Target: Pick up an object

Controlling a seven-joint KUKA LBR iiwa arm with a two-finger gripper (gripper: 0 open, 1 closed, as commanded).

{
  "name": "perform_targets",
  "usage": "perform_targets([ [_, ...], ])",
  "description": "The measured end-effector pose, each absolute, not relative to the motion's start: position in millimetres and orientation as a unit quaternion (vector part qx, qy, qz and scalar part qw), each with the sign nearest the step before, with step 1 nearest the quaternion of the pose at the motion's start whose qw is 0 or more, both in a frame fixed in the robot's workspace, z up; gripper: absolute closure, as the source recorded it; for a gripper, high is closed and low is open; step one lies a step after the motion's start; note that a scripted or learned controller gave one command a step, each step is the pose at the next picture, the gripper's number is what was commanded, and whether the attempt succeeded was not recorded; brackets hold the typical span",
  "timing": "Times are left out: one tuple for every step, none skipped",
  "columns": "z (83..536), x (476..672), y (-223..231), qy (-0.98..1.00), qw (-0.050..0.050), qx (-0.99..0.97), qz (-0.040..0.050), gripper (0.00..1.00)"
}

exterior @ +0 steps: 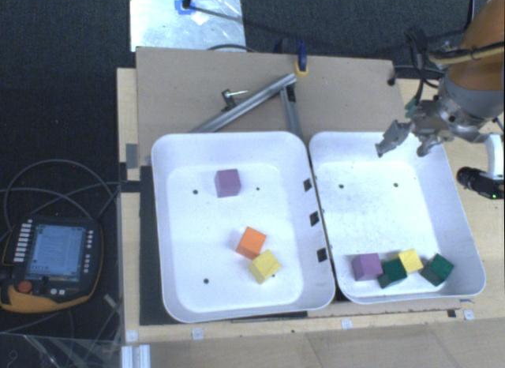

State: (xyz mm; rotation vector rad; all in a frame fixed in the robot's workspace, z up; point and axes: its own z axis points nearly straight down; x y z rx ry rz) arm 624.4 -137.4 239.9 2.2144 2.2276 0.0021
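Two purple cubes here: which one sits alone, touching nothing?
The purple cube in the left bin, near its far side. The other purple cube, in the right bin, is pressed against a green cube.

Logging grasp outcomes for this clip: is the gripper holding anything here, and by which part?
Nothing is held. The gripper hangs open over the far edge of the right bin, with no block between its fingers.

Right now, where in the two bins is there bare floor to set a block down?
Right bin: bare from the back wall to the front row, purple block to green block; the hand hangs over its back edge. Left bin: free at left, between the purple cube and orange cube. Crowded: the right bin's front.
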Motion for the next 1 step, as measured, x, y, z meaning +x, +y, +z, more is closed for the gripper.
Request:
perform_targets([
  [239.9, 624.4, -137.4, 0.709, 0.0, 0.705, 0.0006, 0.0],
])
